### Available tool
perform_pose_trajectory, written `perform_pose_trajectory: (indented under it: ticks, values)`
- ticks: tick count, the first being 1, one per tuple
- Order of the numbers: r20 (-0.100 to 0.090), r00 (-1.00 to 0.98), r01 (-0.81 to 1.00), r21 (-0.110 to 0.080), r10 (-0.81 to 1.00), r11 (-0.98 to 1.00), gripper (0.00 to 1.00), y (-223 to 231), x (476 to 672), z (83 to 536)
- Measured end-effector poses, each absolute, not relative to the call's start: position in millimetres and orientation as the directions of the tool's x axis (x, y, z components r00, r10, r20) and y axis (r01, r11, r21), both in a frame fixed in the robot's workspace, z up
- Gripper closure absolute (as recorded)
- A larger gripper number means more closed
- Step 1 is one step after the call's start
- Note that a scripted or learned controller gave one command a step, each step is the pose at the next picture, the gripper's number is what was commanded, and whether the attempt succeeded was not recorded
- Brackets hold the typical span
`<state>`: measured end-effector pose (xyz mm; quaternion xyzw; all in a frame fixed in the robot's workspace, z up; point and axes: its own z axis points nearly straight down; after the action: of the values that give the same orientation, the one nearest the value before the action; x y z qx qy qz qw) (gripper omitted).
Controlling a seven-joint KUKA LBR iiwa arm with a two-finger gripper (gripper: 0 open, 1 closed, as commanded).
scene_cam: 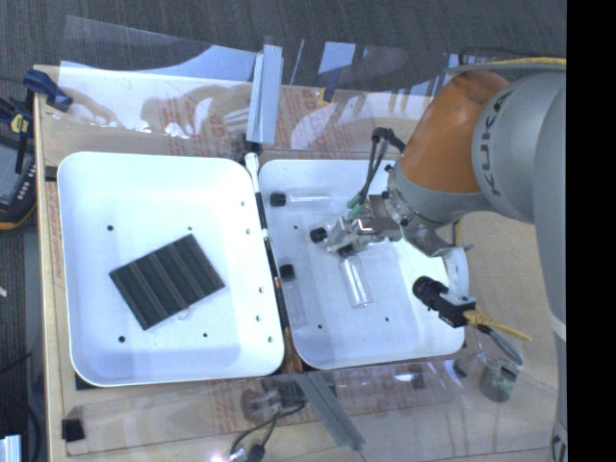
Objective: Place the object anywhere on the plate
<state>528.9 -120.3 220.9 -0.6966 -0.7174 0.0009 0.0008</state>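
We have two shallow white bins side by side on the desk. The left white bin (87,181) carries the dark ribbed rectangular plate (167,280), lying flat and turned at a slant, near the bin's middle. The right white bin (423,340) holds the objects: a clear plastic tube with a black cap (300,200) near its far edge, and a second clear plastic tube (357,284) lying flat near the middle, pointing roughly toward us.

Our claw (339,240) hangs over the right bin, just above the upper end of that middle tube. We cannot tell from here whether it is spread or closed, and we see nothing held in it, so we judge that the pick is not yet made.

To do this step well, we should settle on the middle tube, since it lies closest. We would want to turn the wrist so the closing direction runs across the tube's width, not along it, and come down near its middle rather than its end, or it may roll or pivot away. A clear, smooth, round body is likely to slip, so we should close gently but fully, lift straight, then carry it left and set it low on the plate's ribs.
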Motion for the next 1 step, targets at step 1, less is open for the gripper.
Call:
perform_pose_trajectory:
  ticks: [1]
  values:
    - [0.000, -0.032, 0.999, -0.005, 1.000, 0.032, 1.00, -2.5, 509.8, 190.6]
